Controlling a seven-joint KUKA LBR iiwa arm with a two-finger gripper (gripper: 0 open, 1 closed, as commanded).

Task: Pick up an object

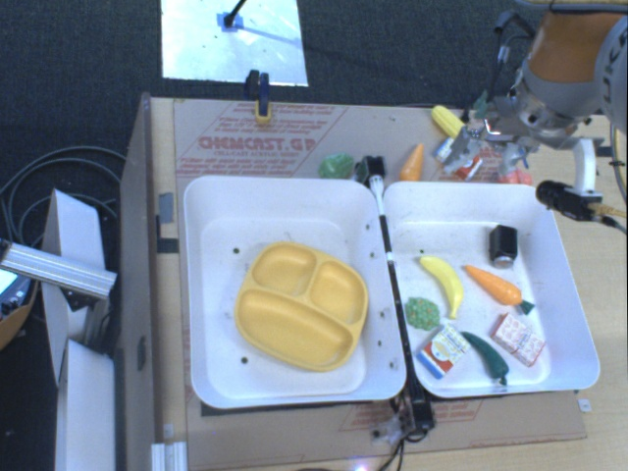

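gripper (pixel 469 147) above right bin's (pixel 561 253) far rim; finger state cannot be told | banana (pixel 444 283), carrot (pixel 494 285), black can (pixel 503 244) inside that bin

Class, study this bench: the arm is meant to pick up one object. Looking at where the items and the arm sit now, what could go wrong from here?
1. The tool hangs over the back rim of the right bin, beside loose items outside it; descending here might hit the rim.
2. The banana, broccoli and carrot lie close together, so a grasp could nudge or catch a neighbour.
3. The small carton and green pepper lie near the front wall, leaving little room.
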